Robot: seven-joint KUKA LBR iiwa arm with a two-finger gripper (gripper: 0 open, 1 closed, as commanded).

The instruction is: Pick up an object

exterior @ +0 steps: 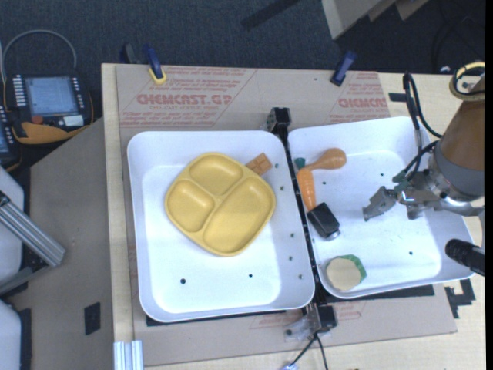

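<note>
hovering: gripper [379,205] over bare right bin [385,260], fingers apart, nothing held | targets: carrot [306,188], black block [324,220] by left wall | risk: closing on air, wall blocks finger

grey arm [461,177], orange band (black cables)

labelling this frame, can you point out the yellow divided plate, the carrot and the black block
yellow divided plate [220,204], camera view, on the ridge where its compartments meet
carrot [306,189], camera view, on the middle of its orange body
black block [324,221], camera view, on its top face
</note>
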